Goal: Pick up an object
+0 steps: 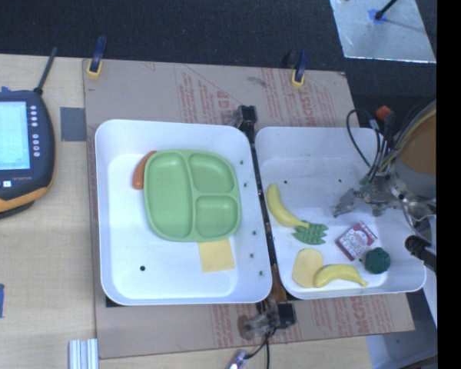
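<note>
Tool [353,204] is hovering in the right bin [307,148], fingers spread apart and gripping nothing. Nothing is being lifted yet; the red packet [356,240] is lying nearest, so the whole pick is remaining.

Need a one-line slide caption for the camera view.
KUKA claw hovers in the right bin above two bananas, a red packet and a green ball; left bin holds a green tray.

Green tray [192,196], yellow bananas [282,209], probably
</note>
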You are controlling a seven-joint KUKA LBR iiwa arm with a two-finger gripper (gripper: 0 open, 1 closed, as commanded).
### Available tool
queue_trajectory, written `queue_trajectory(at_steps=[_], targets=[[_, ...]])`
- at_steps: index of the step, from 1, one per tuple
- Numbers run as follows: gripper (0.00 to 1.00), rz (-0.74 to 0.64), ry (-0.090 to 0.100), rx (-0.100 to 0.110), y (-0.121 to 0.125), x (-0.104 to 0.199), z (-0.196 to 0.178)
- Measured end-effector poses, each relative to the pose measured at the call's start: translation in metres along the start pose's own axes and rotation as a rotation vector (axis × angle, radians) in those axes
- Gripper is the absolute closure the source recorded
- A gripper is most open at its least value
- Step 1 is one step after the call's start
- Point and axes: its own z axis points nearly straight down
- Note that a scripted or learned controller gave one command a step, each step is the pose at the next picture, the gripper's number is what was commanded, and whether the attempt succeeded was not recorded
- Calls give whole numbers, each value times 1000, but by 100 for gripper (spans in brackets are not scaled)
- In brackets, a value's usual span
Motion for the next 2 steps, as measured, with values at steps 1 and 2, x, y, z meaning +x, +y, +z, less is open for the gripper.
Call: queue_trajectory(at_steps=[1,2], targets=[[0,3,1,-2,-61,0,-95],[0,0,2,2,-58,46,-24]])
